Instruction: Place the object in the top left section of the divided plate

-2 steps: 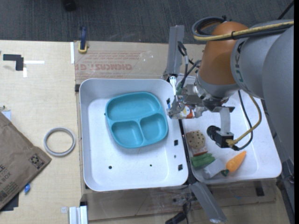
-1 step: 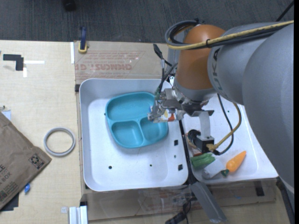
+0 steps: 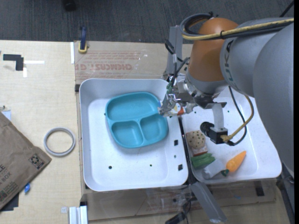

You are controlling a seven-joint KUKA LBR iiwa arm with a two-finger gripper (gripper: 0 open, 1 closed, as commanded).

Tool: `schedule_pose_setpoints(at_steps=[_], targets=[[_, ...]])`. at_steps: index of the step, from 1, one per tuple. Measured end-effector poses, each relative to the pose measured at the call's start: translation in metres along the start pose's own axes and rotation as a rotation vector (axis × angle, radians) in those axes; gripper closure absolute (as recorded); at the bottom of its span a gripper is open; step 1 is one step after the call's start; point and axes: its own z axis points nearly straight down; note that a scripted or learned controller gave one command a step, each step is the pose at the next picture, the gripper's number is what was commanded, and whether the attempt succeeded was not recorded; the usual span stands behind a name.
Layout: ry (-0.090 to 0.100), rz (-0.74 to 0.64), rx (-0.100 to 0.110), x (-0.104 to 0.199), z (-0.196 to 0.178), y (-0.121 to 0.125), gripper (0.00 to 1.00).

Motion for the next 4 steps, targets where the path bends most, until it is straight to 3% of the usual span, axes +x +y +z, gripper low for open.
schedule_pose_setpoints(at_steps=[1, 2, 4], targets=[[0.000, 0.201, 0.001, 0.030, -0.016, 0.006, 1.00], [0.001, 0.060, 0.004, 0.017, 0.001, -0.020, 1.00], [-0.003, 0.063, 0.008, 0.013, -0.015, -0.020, 1.00]])
